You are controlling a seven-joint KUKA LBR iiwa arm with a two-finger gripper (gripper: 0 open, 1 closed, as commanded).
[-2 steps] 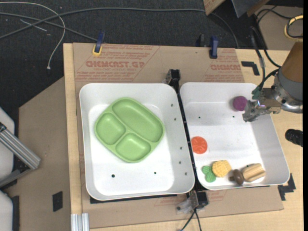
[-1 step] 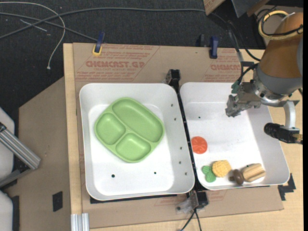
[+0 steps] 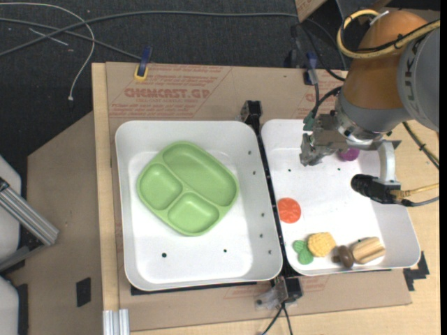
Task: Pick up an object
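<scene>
At the near edge of the right bin three small things lie in a row: a green piece at the left, a yellow corn touching it, and a brown and tan thing lying on its side just right of the corn. A little farther back, close to the bin's left wall, an orange disc lies flat on the white floor, apart from the row.

In the left bin a green tray with three compartments sits tilted to the bin's walls, somewhat toward the far side. The two bins stand side by side on the bench, their inner walls nearly touching.

Farther back in the right bin the arm reaches in from the right, its orange band above the wrist. The pincer hangs over the far left part of that bin, pointing down. Whether it is spread or pressed together I cannot tell, and nothing can be seen in it. A purple thing lies just right of it, partly hidden by the wrist. A black part on the arm juts out over the bin's right side.

Beyond the bench, white cables trail over the dark floor.
</scene>
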